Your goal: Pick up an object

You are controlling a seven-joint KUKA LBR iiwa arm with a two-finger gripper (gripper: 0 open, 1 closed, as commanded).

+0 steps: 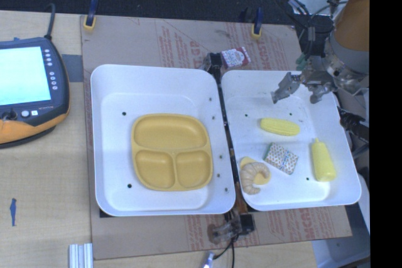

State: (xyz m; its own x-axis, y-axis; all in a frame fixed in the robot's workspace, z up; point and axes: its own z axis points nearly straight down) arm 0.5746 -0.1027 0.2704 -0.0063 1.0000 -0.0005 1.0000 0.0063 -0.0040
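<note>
The arm is cut off at the right edge: past the orange band [353,22] only part of its grey body shows, among dark cables that are hard to sort out. The gripper [300,92] hangs over the far part of the right bin [251,88]. Its two fingers [282,90] are spread apart with bare white bin floor between them, so it is released and grasps nothing. How high it hangs above the floor cannot be told from this slanted view.

All four loose things lie on the near side of the gripper, apart from it. Closest is a yellow corn-like piece [280,127], just below the left finger and lying crosswise. Further toward the near rim, almost straight below the gripper, sits a small patterned packet [281,158], whose print is too fine to read. To the right of that packet lies a yellow bottle [322,160], lengthwise, near the bin's right wall. Furthest from the gripper, down and to its left in the near corner, a pale curled piece [254,176] rests just beside the packet — whether it is a shrimp or a pastry cannot be told.

Well to the gripper's left, the left bin [107,135] holds a yellow divided plate [171,151].
</note>
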